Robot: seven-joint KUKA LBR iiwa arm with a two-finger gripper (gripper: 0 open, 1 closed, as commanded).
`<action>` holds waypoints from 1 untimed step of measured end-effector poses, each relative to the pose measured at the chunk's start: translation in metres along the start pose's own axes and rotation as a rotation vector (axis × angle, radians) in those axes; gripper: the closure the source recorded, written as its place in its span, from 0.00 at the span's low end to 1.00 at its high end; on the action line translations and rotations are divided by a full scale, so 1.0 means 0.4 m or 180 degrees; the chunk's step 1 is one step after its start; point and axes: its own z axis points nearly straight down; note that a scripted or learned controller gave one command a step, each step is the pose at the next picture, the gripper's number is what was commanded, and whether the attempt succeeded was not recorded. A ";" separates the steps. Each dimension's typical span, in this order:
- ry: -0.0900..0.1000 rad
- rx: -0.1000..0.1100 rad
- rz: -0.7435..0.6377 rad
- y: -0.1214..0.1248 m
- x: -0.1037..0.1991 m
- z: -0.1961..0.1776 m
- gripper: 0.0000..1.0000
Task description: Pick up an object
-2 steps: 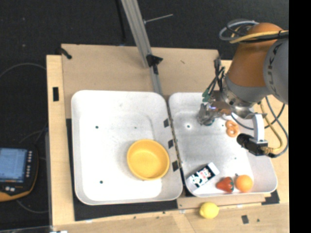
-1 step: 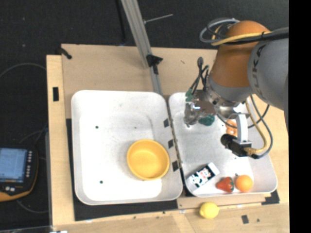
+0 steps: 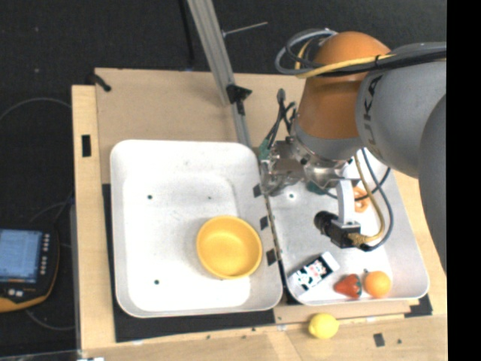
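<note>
Leftmost, a yellow bowl (image 3: 229,247) sits in the left bin (image 3: 150,179). Rightward, the arm's bulk hides much of the right bin (image 3: 406,273); the end effector (image 3: 279,173) is obscured, its state unreadable. A patterned card (image 3: 313,271), red piece (image 3: 347,285) and orange ball (image 3: 377,283) lie near the front edge.

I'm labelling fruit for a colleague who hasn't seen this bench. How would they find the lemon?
Start at the right white bin and go to its near edge. The lemon lies just outside it on the bare board, alone; the orange and the red fruit sit inside the bin.
</note>
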 end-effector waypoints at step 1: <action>-0.0006 0.0003 -0.0004 -0.022 0.137 0.037 1.00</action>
